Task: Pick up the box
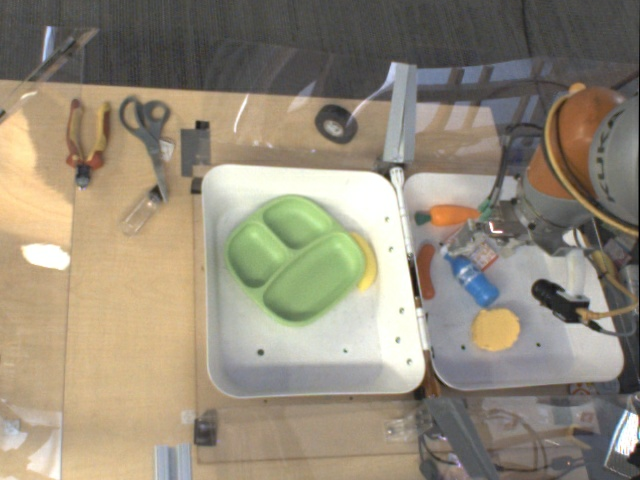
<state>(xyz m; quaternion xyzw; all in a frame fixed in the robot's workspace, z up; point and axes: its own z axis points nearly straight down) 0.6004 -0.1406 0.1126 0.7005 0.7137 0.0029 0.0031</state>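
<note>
Right bin (pixel 600 358) crowds gripper (pixel 478 240) among bottle (pixel 474 280), carrot (pixel 450 215).

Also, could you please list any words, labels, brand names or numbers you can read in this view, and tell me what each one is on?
None can be read.
Blue bottle in the right bin: a pale patch that may be a label, too blurred to read.
Tape roll on the bench: no print I can make out.
Green divided plate in the left bin: plain, no markings.
</note>
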